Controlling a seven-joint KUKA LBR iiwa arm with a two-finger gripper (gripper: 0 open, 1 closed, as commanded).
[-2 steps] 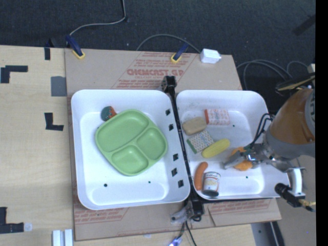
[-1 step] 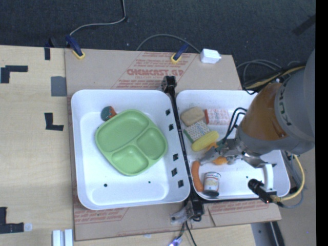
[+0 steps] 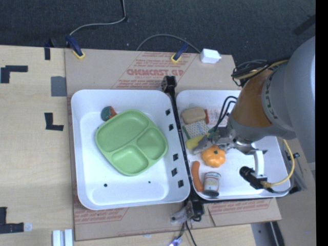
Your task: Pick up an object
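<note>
Two white bins sit side by side, and I'll use the green divided plate (image 3: 131,142) as the landmark. It's the one plate, with three compartments, lying in the left bin (image 3: 84,137). One small teal-and-red toy (image 3: 107,113) touches the plate's upper left edge.

Everything else is right of the plate, in the right bin (image 3: 274,181): one bread-looking brown block (image 3: 193,115), one mesh-textured pale thing (image 3: 195,129) just below it, one yellow piece (image 3: 192,143), one orange pumpkin-ish toy (image 3: 213,157), one orange hotdog-shaped stick (image 3: 196,175) and one small can (image 3: 211,183).

The gripper (image 3: 218,135) sits right of the plate, low over the pumpkin toy and the yellow piece. Honestly can't tell what its grip is doing, too cluttered there.
</note>
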